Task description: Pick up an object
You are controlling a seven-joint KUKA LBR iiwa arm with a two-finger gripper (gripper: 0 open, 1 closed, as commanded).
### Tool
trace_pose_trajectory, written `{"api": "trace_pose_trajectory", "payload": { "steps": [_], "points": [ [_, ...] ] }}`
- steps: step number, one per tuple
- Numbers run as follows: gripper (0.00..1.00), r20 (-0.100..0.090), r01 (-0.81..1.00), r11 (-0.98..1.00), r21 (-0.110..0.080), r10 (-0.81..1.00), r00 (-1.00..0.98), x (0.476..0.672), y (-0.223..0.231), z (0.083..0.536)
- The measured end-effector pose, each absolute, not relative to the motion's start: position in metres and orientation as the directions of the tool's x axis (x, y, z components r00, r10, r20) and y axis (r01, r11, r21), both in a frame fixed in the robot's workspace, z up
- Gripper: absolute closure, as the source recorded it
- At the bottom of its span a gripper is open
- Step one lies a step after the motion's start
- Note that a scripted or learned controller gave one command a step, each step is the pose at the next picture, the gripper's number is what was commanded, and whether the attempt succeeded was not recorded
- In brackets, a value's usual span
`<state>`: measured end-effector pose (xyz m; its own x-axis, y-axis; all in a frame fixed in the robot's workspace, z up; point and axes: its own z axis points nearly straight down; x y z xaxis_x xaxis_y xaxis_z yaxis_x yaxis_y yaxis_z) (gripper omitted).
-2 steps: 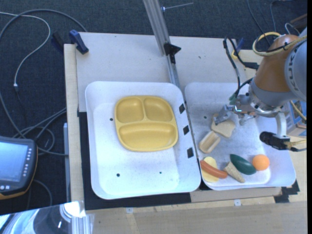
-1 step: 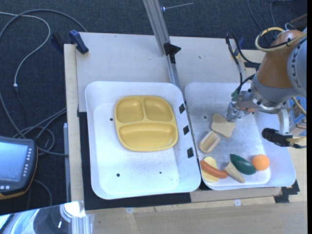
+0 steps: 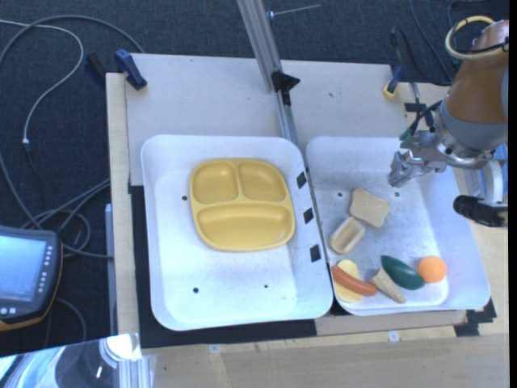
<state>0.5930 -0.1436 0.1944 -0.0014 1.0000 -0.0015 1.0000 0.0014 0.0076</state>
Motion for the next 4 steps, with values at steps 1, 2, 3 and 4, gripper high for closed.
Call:
{"api": "trace_pose_trajectory", "payload": {
  "steps": [1,2,3,4],
  "points": [
    [1.0,-0.002,1.0,0.002,0.008,1.0,-0.002,0.593,-0.147,0.239],
    [1.0,-0.001,1.0,0.001,0.005,1.0,-0.001,0.595,-0.147,0.267],
    [1.0,0.004,1.0,0.007,-0.002,1.0,-0.007,0.589,-0.085,0.269],
    [1.0,0.003,1.0,0.006,-0.003,1.0,-0.006,0.579,-0.04,0.27]
  ]
}}
